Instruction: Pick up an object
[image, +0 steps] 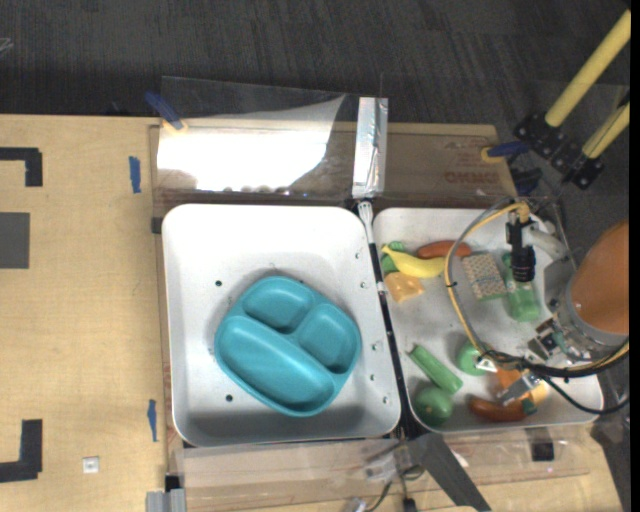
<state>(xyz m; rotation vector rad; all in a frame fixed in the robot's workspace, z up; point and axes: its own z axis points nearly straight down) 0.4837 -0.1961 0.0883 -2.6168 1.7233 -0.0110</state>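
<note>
Although faint printing showed on the brown board (450, 165) behind the bins, none of it could be read. The left bin (190, 300) held one teal divided plate (288, 345), with bare white floor all round it, widest at the back.

The right bin (435, 318) was crowded with toy food. A yellow banana (415, 264) lay at the back beside an orange wedge (404, 288), a green cucumber (433, 365) sat near the divider, and a red-orange sausage (495, 407) lay along the front edge.

The grey arm (600, 285) reached in from the right. Its gripper (515, 380) hung low just above the sausage, and whether it was spread or closed could not be told. Open floor remained mid-bin, between the wedge and the cucumber.
</note>
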